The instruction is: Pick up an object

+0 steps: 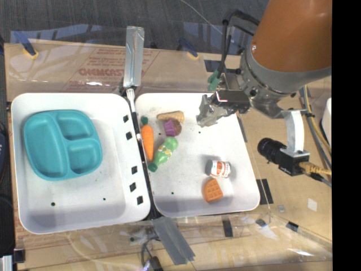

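The toys lie in the right bin (pixel 237 199): a carrot (pixel 147 141), a green bottle (pixel 164 152), a purple toy (pixel 172 127), bread (pixel 170 117), a small can (pixel 219 169) and a waffle (pixel 212 191). The pincer (pixel 210 116) hangs over that bin's top edge, holding nothing; open or closed, I cannot tell. A blue tray (pixel 61 143) sits in the left bin (pixel 73 213).

Arm (pixel 293 33): it is reaching in from the right side of the camera view, its wide orange band filling the upper right corner and the grey wrist sitting below the band.
Wrist: it is pointing down and to the left.
Gripper (pixel 207 116): it is hanging low at the end of the wrist, its metal fingertips pointing down-left.
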